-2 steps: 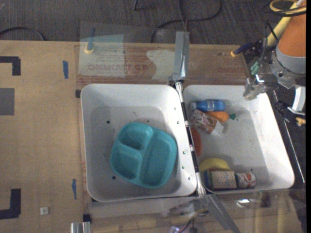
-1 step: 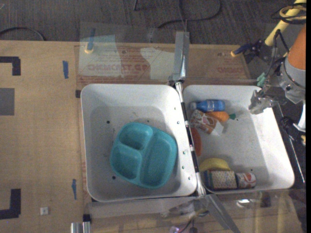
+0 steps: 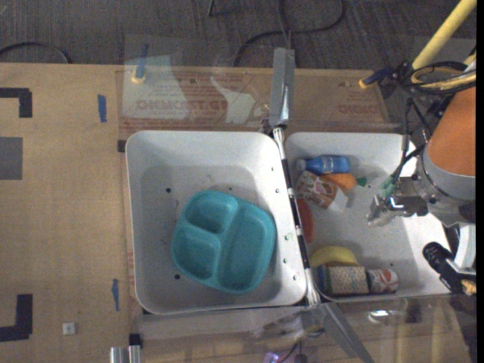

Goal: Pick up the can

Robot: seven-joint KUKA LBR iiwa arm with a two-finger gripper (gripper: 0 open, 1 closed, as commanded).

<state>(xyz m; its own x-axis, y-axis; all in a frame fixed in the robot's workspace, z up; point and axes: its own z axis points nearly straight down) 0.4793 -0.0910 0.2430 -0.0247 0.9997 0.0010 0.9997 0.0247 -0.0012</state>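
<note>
The can (image 3: 349, 280) lies on its side along the front wall of the right bin (image 3: 412, 146); it has a pale patterned label. A small red and white item (image 3: 384, 280) touches its right end. My gripper (image 3: 382, 209) hangs over the middle right of the same bin, behind the can and apart from it, with nothing seen in its grasp. The grey arm with its orange band (image 3: 456, 138) comes in from the right.
The right bin also holds a blue bottle (image 3: 327, 163), a red printed pouch (image 3: 318, 189), an orange piece (image 3: 345, 181) and a yellow object (image 3: 333, 255) just behind the can. A teal divided plate (image 3: 224, 240) lies in the left bin (image 3: 151, 157). Cables hang at the right.
</note>
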